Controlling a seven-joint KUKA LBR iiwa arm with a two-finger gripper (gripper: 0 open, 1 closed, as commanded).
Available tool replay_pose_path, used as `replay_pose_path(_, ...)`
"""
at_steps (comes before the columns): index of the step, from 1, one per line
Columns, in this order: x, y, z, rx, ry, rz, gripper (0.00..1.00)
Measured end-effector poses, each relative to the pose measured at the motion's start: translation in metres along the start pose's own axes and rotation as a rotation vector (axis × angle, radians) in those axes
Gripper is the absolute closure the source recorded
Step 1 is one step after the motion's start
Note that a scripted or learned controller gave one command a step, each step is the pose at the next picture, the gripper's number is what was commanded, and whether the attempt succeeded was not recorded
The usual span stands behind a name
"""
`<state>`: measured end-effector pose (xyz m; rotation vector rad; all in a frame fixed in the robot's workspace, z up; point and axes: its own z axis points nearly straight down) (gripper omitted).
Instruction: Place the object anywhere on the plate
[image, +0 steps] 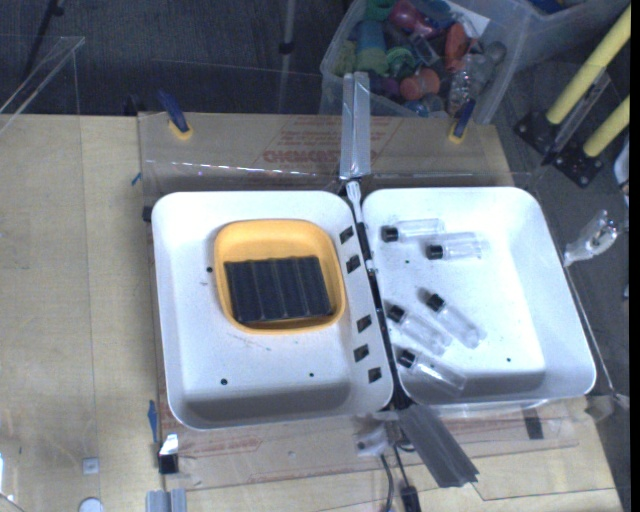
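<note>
Left to right:

- Wooden bench (60, 300) fills the left of the frame, with a blue clamp (178, 122) at upper left on the clear sheet behind the bins.
- Left bin (180, 370), white and shallow, holds the yellow plate (232, 243) in its upper middle. A dark ribbed slab (278, 287) lies flat inside the plate and covers most of its floor.
- The centre divider (362, 300) between the bins carries a row of black marks. A metal strip (354, 120) stands above it.
- Right bin (530, 340) holds five clear vials with black caps, all lying on their sides:
  - top vial (412, 230) is near the upper left of the bin
  - second vial (455, 247) is just right of it and below
  - middle vial (450, 317) is angled, with a fourth vial (415, 325) just beside it on the left
  - lowest vial (432, 370) is near the bin's lower left, close to the divider
- So the objects are all in the right bin – well apart from the plate, and none is on it.
- Top centre-right there is a clear tub of coloured toys (420, 50), with yellow poles (600, 60) at upper right.

Claw state – cannot tell from this frame.
</note>
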<state>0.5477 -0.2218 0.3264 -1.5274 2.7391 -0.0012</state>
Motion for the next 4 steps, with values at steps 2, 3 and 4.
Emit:
replay_pose_path(2, 0.005, 0.009, 0.038, -0.004, 0.001, -0.213, 0.00)
replay_pose_path(3, 0.002, -0.001, 0.053, -0.004, 0.000, -0.229, 0.00)
replay_pose_path(4, 0.001, 0.002, 0.058, -0.006, -0.001, -0.526, 0.00)
